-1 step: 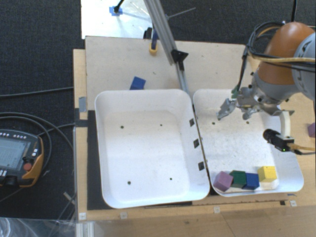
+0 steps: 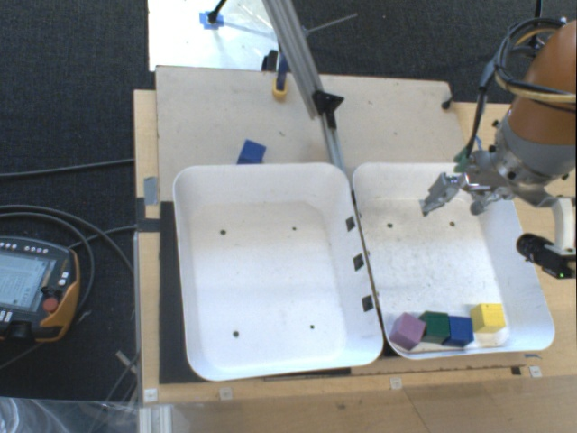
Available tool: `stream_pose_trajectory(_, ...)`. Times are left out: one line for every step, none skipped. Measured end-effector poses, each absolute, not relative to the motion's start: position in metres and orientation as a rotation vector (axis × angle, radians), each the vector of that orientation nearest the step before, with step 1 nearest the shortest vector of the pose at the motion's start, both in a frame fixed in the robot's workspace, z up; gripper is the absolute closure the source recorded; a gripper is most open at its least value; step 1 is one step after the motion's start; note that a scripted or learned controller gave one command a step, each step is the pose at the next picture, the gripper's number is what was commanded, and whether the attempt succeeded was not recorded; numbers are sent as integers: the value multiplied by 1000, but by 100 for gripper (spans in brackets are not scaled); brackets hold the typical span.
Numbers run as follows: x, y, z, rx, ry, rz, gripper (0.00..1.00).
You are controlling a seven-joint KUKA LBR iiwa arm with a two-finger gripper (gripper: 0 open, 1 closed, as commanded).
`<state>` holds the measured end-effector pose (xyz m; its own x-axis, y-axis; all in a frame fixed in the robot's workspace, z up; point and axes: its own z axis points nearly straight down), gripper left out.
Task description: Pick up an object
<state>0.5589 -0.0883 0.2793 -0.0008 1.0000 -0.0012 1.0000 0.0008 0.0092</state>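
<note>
Several small blocks lie in a row at the near edge of the right bin [image 2: 518, 269]: a purple block [image 2: 407, 329], a green block [image 2: 435, 325], a blue block [image 2: 459, 330] and a yellow block [image 2: 488, 317]. My gripper [image 2: 457, 195] hangs over the far part of that bin, well above and behind the blocks. Its two fingers are spread apart and nothing sits between them.
The left bin [image 2: 194, 269] stands beside the right one. A blue block [image 2: 251, 152] lies on the bench behind the left bin. A slanted metal pole [image 2: 302, 57] crosses the back. A teach pendant [image 2: 32, 287] with cables lies on the left floor.
</note>
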Motion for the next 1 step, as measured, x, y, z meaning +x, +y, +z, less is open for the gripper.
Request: stream_pose_trajectory(560, -88, 286, 2213, 2223, 7, 100)
